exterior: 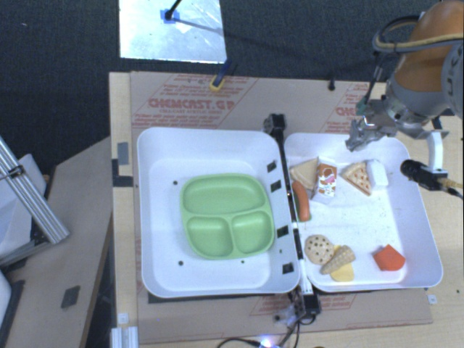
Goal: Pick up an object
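Observation:
The right bin (pixel 413 216) holds toy food: a sandwich wedge (pixel 306 172), a small carton (pixel 326 180), a pizza slice (pixel 357 177), a white block (pixel 377 172), a hot dog (pixel 301 200), a cookie (pixel 317 248), a waffle cone (pixel 338 258), a yellow piece (pixel 344 272) and an orange wedge (pixel 389 259). My gripper (pixel 358 139) hangs over the bin's far edge, above and just behind the pizza slice. It holds nothing that I can see.
The left bin (pixel 163 165) carries a green divided plate (pixel 225 216). A black hinge strip (pixel 284 194) runs between the bins. A shiny sheet (pixel 172 22) lies at the back, and an aluminium frame (pixel 25 201) stands at the left.

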{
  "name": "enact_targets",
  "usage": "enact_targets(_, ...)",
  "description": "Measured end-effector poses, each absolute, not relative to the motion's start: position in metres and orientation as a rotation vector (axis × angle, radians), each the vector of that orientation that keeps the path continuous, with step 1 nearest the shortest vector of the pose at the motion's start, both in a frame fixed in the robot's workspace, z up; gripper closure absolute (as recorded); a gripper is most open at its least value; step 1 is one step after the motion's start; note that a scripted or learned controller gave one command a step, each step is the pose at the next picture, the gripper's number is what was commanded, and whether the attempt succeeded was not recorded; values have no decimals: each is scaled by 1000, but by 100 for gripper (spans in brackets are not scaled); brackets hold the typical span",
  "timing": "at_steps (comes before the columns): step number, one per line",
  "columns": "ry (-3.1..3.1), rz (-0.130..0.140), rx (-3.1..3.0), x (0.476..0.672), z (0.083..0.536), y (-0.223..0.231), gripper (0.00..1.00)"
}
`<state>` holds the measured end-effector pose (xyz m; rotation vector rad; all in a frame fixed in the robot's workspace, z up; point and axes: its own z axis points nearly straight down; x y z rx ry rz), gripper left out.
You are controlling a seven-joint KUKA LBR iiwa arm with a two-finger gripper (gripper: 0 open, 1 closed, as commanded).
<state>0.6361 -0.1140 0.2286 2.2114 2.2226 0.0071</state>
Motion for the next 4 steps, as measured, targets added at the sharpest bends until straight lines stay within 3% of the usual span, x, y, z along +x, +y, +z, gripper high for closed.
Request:
enact_targets(1, 2231, 1, 2213, 621, 221, -60, 100)
enact_targets(2, 2233, 2, 2213, 592, 231, -15, 100)
enact_targets(4, 2232, -1, 2214, 553, 218, 56, 100)
